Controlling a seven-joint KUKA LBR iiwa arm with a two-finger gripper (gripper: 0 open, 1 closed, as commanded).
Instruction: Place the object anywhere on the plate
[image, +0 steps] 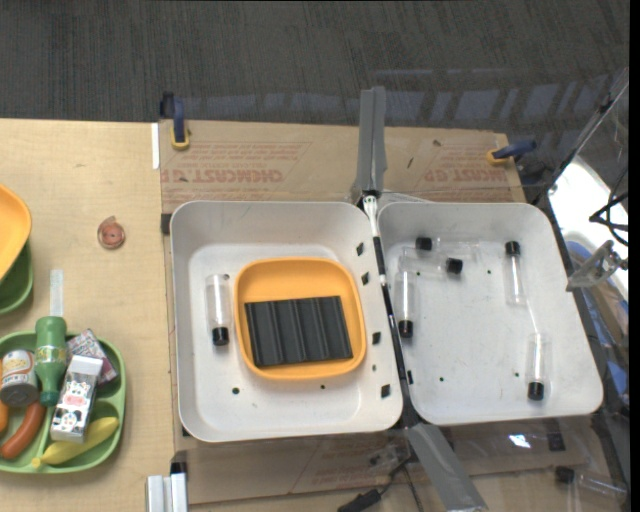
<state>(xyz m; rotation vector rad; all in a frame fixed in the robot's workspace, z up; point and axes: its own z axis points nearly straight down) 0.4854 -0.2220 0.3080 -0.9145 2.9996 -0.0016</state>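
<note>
ribbed black block (299, 331) lies flat on the orange plate (298, 275), well inside its rim, left of the frame's centre. going by size: the left bin (195, 400) holds that plate in its middle, and the right bin (480, 390) sits touching it along the shared edge. the plate is next, then the block covering most of its floor. smallest are the clear tubes with black caps: one (217, 310) just left of the plate, and several scattered in the right bin, such as one at its lower right (535, 367).

i judge the placing itself done, since the block rests wholly on the plate. a grey shape (598, 265) at the right edge of the frame may be part of my arm. whether my gripper is open or closed i cannot tell. the next move, as i see it, calls only for keeping clear of the left bin so nothing nudges the block off.
</note>
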